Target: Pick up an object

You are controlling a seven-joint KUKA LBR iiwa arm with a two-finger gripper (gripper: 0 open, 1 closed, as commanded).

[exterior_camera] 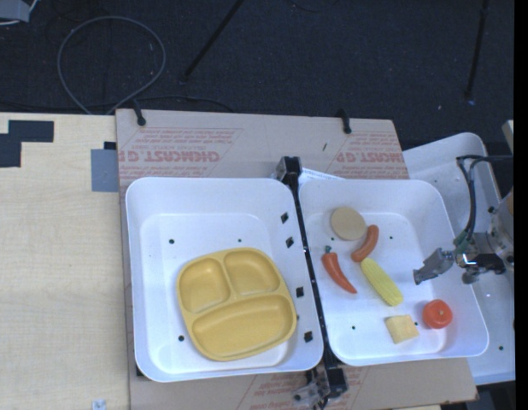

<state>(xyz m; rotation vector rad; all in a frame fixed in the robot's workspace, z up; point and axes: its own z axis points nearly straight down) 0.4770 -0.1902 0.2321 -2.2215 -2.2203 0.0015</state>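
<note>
A single fixed camera looks down at a slant from above the surface [50, 254], far enough back to take in both white bins side by side. Dark floor lies toward 12 o'clock, and the arm [482, 259] enters from 3 o'clock.

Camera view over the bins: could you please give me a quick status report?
Claw at right bin's right side, holding nothing visible. Tomato, corn, sausage lying loose. Nothing blocking.

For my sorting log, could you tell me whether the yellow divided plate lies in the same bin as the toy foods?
No, the yellow plate lies in the left bin, the foods in the right bin.
</note>
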